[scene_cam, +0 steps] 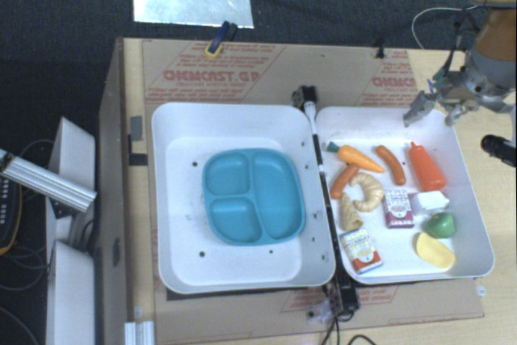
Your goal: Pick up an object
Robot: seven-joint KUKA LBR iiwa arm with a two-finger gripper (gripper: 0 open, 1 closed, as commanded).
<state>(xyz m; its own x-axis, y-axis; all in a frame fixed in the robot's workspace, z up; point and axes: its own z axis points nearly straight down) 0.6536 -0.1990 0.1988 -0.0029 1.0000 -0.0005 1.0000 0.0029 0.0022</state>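
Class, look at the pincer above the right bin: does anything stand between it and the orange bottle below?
Nothing visible does. The pincer hangs over the right bin's far edge, and bare white floor separates it from the orange bottle. The sausage lies off to the side.

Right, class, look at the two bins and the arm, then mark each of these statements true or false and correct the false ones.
1. The blue divided plate lies in the left bin. True.
2. The gripper holds the carrot. False: the carrot lies in the right bin, and the open gripper hangs over that bin's far edge with nothing between its fingers.
3. The orange bottle lies in the right bin. True.
4. The yellow lemon rests on the blue plate. False: it lies in the right bin's near right corner, beside the green fruit.
5. The plate has three compartments. True.
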